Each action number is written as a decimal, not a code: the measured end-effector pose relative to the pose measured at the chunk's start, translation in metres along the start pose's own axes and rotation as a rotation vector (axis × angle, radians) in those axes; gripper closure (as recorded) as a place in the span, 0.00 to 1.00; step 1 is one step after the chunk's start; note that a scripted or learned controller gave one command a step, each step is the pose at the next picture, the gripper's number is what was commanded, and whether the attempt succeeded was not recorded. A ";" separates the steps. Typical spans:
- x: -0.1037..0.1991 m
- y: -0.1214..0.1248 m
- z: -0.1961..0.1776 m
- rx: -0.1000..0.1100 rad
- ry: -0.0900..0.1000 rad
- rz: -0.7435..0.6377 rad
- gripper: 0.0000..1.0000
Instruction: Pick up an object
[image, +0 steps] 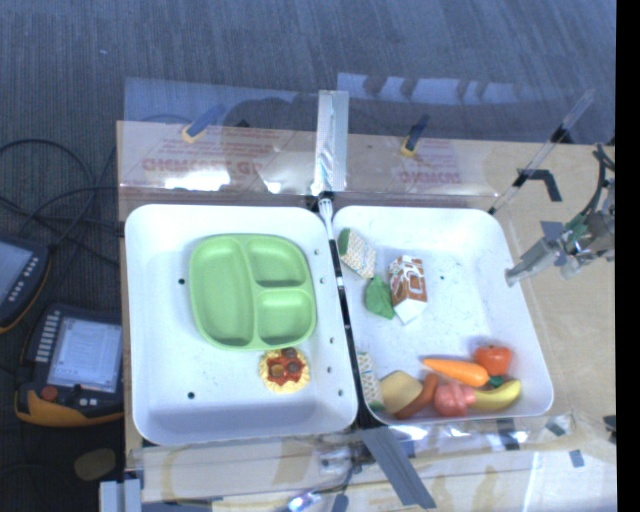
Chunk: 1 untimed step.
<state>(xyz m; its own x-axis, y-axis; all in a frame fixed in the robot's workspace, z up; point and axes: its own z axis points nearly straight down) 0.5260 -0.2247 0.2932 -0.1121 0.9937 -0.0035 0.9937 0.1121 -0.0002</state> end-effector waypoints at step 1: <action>0.009 0.112 0.101 0.003 0.002 0.014 0.00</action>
<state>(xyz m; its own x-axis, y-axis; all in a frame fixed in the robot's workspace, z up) 0.6359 -0.2038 0.1927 -0.0984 0.9952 -0.0010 0.9951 0.0984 -0.0031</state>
